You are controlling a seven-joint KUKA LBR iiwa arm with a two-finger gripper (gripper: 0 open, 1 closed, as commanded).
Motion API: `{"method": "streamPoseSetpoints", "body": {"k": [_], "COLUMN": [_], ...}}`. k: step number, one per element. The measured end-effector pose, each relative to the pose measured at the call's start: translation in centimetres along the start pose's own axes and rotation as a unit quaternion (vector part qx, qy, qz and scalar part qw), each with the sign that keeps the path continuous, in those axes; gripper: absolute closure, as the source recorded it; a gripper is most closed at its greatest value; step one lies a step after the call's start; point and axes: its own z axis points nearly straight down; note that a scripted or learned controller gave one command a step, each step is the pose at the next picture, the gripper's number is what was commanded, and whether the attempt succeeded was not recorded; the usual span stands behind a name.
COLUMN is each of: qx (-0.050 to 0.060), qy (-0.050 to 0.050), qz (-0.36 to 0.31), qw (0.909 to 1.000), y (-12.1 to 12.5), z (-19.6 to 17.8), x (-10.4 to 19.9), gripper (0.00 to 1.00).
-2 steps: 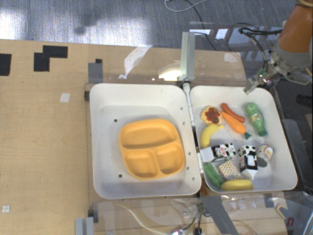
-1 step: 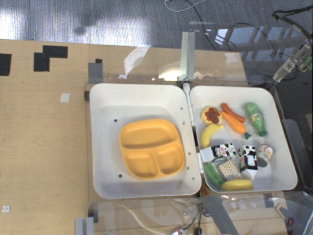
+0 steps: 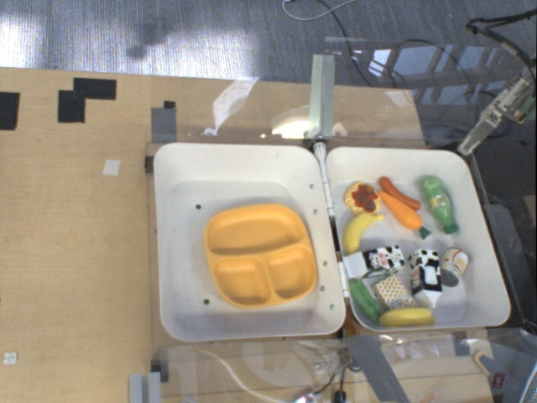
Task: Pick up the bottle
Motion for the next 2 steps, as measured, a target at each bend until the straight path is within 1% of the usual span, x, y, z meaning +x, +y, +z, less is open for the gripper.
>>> {"method": "streamPoseSetpoints", "body": {"k": [1,2], "qx": [0.000,0.000], "qy": [0.000,0.000], "qz": [-0.157,-0.126], "qw": [0.9875,0.9920], "y": [-2.9,-6.0], "z": [-5.0,-5.4], "x": [3.0,6.3], "gripper": [0.00,0.00]}}
